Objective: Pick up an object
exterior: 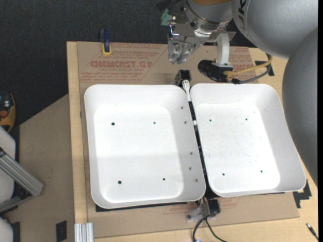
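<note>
My gripper (179, 54) hangs above the back edge of the bench, just behind the seam between the two bins. Its grey fingers point down and look close together, with nothing visible between them. The left white bin (101, 135) and the right white bin (282, 135) show only their bare floors with small dark dots. No loose object is in sight in either bin.
A blue and yellow clamp (105, 41) sits on the back left of the brown board (126, 62). A black clip (183, 76) holds the bins at the back of the seam. The grey arm (287, 24) fills the upper right.
</note>
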Tool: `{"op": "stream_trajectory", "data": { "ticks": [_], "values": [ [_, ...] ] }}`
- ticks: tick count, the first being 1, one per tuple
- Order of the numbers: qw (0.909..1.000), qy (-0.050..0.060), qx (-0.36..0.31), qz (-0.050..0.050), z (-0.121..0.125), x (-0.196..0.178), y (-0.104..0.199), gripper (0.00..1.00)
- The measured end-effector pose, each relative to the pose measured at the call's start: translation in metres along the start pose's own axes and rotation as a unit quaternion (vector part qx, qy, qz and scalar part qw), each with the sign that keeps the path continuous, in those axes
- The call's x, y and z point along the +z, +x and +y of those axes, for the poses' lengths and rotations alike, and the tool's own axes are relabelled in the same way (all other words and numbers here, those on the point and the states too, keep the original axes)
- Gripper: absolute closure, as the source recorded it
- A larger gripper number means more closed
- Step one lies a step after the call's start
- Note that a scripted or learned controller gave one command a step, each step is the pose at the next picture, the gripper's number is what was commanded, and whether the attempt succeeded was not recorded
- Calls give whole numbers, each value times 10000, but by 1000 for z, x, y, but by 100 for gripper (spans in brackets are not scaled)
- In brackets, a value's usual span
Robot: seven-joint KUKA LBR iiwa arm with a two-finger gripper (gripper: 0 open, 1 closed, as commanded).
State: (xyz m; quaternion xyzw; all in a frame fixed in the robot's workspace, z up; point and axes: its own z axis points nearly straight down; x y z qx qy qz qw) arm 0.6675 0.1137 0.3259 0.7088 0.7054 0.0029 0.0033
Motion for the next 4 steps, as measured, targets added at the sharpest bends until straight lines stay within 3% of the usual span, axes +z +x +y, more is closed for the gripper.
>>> {"op": "stream_trajectory", "data": {
  "ticks": [1, 2, 3, 4],
  "values": [
    [10000, 79, -52, 5, -4, 90, 75, 100],
    [10000, 12, -33, 14, -14, 37, 79, 100],
    [10000, 0, 2, 0, 0, -15, 22, 100],
    [10000, 80, -59, 5, -4, 52, 103, 100]
  ]
}}
